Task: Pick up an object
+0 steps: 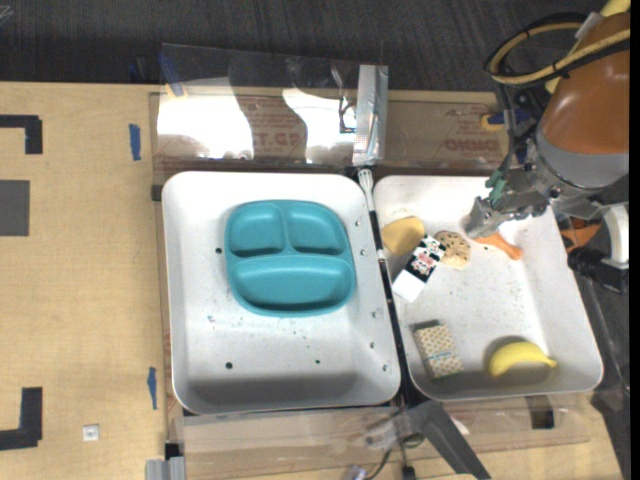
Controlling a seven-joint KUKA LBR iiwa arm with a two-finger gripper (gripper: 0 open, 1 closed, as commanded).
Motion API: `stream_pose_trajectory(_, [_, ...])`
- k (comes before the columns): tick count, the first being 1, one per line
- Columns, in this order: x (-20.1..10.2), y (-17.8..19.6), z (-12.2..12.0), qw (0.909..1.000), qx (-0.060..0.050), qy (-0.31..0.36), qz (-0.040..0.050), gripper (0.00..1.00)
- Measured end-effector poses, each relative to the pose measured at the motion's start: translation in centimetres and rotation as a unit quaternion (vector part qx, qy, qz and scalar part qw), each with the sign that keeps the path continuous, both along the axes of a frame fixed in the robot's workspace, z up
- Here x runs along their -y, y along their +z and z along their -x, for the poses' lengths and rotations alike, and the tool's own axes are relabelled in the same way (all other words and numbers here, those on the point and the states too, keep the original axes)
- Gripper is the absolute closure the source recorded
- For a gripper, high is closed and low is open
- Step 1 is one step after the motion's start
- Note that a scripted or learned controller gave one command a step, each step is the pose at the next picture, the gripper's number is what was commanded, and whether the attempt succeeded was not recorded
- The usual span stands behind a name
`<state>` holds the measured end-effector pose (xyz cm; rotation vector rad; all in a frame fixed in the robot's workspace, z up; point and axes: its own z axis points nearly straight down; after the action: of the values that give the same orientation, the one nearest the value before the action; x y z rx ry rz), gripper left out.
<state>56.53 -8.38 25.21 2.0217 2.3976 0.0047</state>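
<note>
We cannot tell our gripper's [492, 215] state. The cookie [455, 247] lies just below-left of it, the orange piece [505, 247] beside; we should centre over one, then descend straight.

The setting is a robotics laboratory test cell. Indicators: two shallow white bins [190, 298] mounted side by side on a plywood tabletop [80, 268]; black alignment markings [25, 133] and blue tape tabs [134, 140] on the tabletop; a clear plastic barrier [270, 108] behind the bins; a grey-and-orange industrial arm [590, 108] with exposed yellow cabling [530, 43]; dark carpet flooring [300, 8].
</note>
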Motion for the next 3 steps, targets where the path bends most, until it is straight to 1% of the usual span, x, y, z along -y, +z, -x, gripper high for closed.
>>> stream_pose_trajectory(1, [0.0,-0.1,0.0,1.0000,-0.001,0.000,-0.0001,0.00])
stream_pose_trajectory(2, [0.0,-6.0,-1.0,0.9999,-0.006,0.009,-0.0009,0.00])
stream_pose_trajectory(3, [2.5,-5.7,-7.5,0.9821,0.000,0.188,0.0013,0.00])
